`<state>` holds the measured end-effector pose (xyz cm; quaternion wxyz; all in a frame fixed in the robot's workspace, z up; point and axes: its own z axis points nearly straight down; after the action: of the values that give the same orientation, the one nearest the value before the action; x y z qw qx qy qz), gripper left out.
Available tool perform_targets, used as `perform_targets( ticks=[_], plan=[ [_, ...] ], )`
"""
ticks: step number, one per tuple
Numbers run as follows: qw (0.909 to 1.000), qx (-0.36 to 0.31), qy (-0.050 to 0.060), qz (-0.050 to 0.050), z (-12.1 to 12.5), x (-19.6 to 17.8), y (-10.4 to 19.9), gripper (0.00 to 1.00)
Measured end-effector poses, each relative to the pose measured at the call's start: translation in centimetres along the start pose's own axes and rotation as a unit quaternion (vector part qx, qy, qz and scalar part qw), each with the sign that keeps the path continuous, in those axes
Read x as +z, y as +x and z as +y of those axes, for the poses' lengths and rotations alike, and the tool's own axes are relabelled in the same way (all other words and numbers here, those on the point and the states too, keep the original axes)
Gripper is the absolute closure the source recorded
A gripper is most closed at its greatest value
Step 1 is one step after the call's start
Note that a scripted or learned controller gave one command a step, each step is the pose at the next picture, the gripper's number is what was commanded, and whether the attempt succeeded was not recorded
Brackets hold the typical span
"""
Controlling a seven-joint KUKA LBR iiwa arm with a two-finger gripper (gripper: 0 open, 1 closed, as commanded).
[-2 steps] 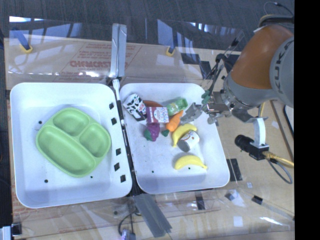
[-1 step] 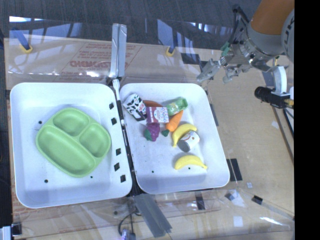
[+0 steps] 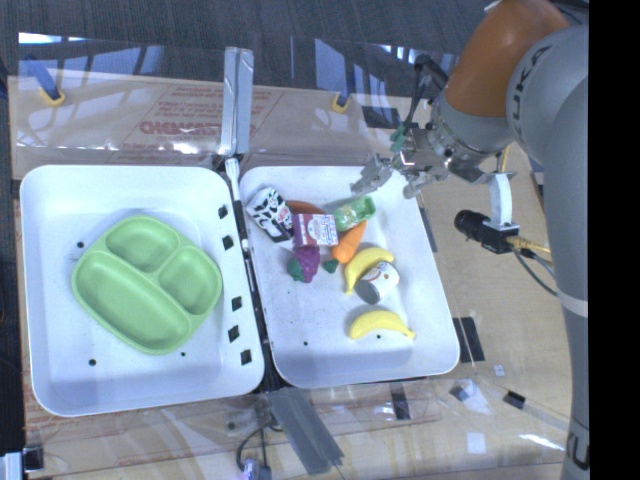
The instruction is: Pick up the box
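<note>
Nearest, a yellow plastic banana (image 3: 380, 325) lies in the right white bin (image 3: 436, 298); the maroon box (image 3: 320, 230) sits untouched, jaws (image 3: 388, 176) hovering spread above the rim, gripping nothing.

arm (image 3: 540, 58): cut off at top right | pincer (image 3: 385, 173): fingers blurred, state unclear

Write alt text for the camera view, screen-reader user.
A grey robot arm's claw hovers over the far edge of the right white bin, which holds a small maroon box among toy food, including two yellow bananas and an orange carrot. The left white bin holds a green divided plate.
</note>
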<state>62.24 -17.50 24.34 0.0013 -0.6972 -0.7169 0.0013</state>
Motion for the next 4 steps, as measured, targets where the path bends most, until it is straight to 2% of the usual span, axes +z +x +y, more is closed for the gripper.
perform_targets(
  ticks=[1, 2, 3, 4],
  plan=[
    [1.0, 0.004, 0.0, 0.0, -1.3, 11.4, 1.9, 0.0],
    [0.9997, 0.023, -0.005, 0.0, -1.4, 14.6, 0.2, 0.0],
    [0.9976, -0.07, -0.004, -0.001, 3.4, -11.1, 2.2, 0.0],
    [0.9977, -0.067, -0.001, -0.001, -7.9, -7.2, -3.4, 0.0]
  ],
)
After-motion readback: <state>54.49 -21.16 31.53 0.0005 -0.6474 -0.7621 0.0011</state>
